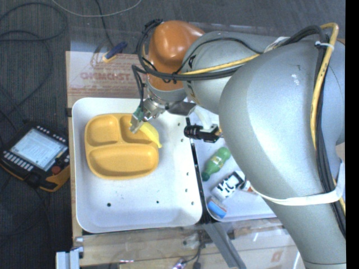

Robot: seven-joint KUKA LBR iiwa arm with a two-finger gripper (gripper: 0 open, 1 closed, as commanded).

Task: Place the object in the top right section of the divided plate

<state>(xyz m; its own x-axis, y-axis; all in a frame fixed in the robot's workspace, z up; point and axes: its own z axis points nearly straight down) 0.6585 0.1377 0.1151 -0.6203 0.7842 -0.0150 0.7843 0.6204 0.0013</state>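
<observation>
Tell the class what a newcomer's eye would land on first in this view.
The huge grey arm with its orange band fills the right side. Its gripper hangs over the yellow divided plate's top right section, with a yellow banana-like object at its tip. A green bottle lies in the right bin.

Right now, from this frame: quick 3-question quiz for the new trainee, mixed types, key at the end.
1. True or false: the yellow divided plate sits in the left bin.
2. What lies at the plate's top right corner, under the gripper? A) green bottle B) yellow object C) black clip
3. Fill in: the green bottle lies in the ____ bin.

Key: 1 true. 2 B, the yellow object. 3 right.
</observation>
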